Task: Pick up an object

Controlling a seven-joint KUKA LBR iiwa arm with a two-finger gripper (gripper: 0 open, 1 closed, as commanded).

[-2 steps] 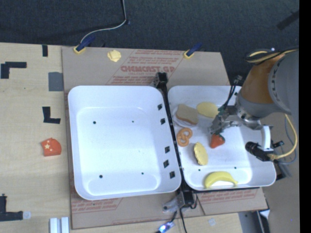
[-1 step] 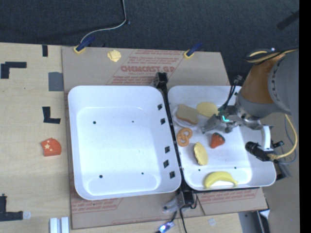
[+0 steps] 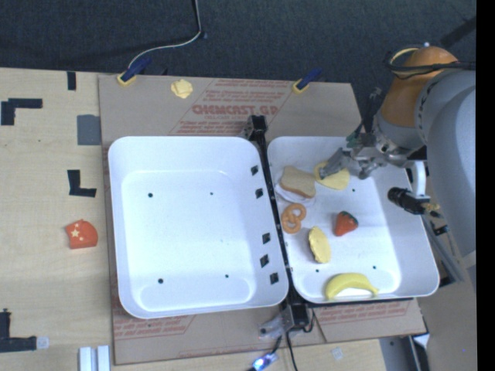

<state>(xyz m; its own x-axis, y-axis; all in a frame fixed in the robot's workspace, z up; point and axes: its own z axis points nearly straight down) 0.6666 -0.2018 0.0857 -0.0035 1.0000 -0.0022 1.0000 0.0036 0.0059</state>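
On the desk (image 3: 46, 168), my claw (image 3: 340, 166) dips into the right bin (image 3: 402, 261), at twelve o'clock, over a yellow piece (image 3: 336, 180); grip state unclear.

The arm (image 3: 456, 153) has a smooth, rounded grey casing of broad cylindrical links. An orange band (image 3: 402, 99) encircles it above the wrist, with a dark ring along the band's upper edge. The gripper (image 3: 340, 163) is built of dark grey and metallic parts. A thin dark cable runs beside the wrist. Black fittings protrude from the lower casing.
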